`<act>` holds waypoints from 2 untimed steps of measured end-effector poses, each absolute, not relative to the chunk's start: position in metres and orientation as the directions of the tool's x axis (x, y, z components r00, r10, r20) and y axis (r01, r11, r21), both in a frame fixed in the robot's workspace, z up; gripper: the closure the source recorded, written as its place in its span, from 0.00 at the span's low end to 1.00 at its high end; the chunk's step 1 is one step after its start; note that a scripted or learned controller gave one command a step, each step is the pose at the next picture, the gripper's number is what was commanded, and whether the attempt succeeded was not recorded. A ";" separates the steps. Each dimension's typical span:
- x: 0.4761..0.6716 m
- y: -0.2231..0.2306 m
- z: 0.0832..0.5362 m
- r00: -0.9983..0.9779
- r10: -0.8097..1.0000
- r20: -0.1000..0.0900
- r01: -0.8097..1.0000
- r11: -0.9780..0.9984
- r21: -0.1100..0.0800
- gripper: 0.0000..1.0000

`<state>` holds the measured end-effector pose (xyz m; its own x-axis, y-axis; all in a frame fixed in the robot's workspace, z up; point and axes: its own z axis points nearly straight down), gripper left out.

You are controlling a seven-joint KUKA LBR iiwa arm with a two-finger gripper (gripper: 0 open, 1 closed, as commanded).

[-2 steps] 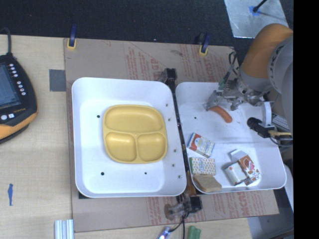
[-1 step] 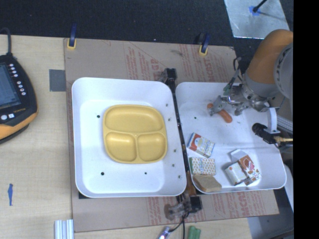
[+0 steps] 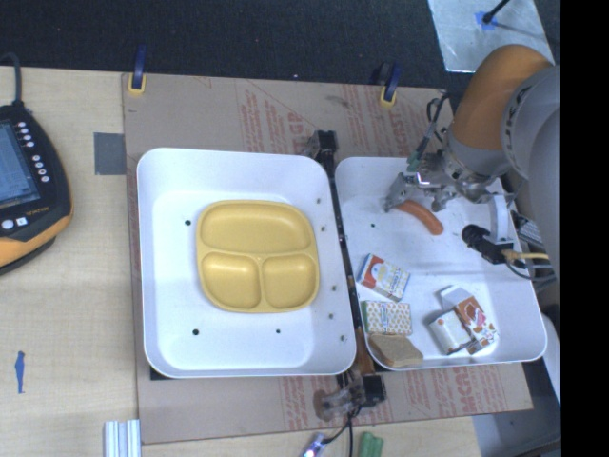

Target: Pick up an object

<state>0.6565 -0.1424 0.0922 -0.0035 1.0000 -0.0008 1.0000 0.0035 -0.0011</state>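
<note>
The grey arm with its orange band reaches in from the right over the right-hand shallow white bin, and its two-finger gripper is low at the bin's far end, just above an orange sausage-shaped toy that lies on the bin floor. The metal fingers seem to straddle the near end of that sausage, but whether they are closed on it or merely beside it I cannot tell from this slant. Nearer the front of the same bin lie a small red-and-white carton, a green patterned packet, a tan slice like toast and a red-and-white box with a grey end. The left white bin holds a yellow plastic divided plate. A teach pendant rests at the bench's left edge.
</note>
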 end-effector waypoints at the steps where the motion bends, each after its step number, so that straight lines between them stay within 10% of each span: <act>1: 0.657 -0.155 0.092 -0.003 1.000 0.000 1.000 0.003 0.001 0.00; 2: 0.657 -0.166 0.092 -0.002 1.000 -0.001 1.000 0.002 0.001 0.00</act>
<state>0.6567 -0.1662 0.0924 -0.0018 1.0000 -0.0005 1.0000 0.0018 0.0012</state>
